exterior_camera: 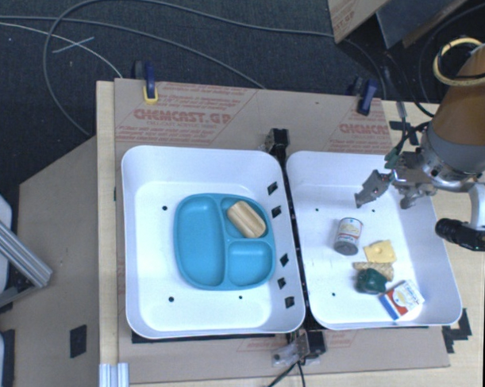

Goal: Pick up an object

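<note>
A small grey metal can with a red-and-white label lies on its side in the right white bin, near a yellow chunk. The arm's tool hovers above it, fingers spread, pinching nothing.

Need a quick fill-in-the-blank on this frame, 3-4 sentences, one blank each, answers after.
1. The blue tray sits in the ___ bin.
2. The bread roll lies in one of the tray's ___ compartments.
3. The can lies in the ___ bin, near the gripper.
4. The gripper hangs over the right bin, holding ___.

Missing words: left; three; right; nothing
</note>
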`<state>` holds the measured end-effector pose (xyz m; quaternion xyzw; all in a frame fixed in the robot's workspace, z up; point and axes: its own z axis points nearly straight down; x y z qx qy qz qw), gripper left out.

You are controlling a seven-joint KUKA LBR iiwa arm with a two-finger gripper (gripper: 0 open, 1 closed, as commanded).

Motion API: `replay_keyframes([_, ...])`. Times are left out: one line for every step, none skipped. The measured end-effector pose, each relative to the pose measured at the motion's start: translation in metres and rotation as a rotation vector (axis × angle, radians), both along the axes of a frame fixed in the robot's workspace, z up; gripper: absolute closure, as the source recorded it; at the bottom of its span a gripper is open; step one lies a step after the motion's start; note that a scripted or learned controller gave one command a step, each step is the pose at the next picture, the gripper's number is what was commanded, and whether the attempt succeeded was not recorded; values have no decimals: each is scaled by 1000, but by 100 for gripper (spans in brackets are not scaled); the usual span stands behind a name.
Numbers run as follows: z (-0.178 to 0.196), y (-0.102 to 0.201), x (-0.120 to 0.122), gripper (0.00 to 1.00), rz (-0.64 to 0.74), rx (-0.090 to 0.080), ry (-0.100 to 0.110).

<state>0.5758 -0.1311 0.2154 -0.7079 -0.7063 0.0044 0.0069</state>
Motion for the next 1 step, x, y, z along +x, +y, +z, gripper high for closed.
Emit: replay_keyframes([8,0,3,0,3,-2,-14])
